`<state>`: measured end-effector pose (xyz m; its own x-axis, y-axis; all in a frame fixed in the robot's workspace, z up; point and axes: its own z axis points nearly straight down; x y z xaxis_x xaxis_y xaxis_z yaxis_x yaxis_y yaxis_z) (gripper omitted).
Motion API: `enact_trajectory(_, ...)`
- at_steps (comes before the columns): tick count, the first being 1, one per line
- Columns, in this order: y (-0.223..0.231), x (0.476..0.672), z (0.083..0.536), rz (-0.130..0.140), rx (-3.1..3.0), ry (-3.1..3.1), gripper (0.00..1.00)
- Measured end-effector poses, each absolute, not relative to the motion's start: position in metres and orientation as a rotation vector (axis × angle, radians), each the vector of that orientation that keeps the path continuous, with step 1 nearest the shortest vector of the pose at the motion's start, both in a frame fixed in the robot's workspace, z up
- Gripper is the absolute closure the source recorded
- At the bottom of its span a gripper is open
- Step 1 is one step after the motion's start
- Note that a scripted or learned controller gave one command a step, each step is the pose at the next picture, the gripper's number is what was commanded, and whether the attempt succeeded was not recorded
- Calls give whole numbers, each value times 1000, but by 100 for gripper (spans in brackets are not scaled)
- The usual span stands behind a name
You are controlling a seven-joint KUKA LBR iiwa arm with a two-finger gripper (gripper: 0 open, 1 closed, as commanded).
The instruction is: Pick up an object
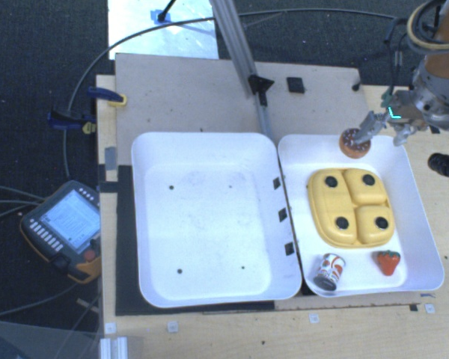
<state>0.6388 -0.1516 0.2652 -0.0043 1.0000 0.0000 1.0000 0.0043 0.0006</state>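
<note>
Donut [354, 143] at end effector [382, 126], yellow tray [351, 206] near

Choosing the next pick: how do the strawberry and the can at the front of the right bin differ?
The strawberry is red with a green top; the can is mostly white with red markings. The strawberry looks smaller than the can. The can lies tilted against the bin's front-left corner; the strawberry sits nearer the front-right corner. Both share the right bin, clear of the yellow tray, away from the gripper.

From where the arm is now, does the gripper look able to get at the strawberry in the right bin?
Probably yes. The strawberry lies alone near the right bin's front corner, nothing on top of it; the yellow tray sits beside it, apart. The gripper is at the far rim by a donut.
</note>
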Motion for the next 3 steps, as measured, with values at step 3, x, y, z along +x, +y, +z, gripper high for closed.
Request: enact_trajectory(3,-160,650,160,-3,2221,2224,0)
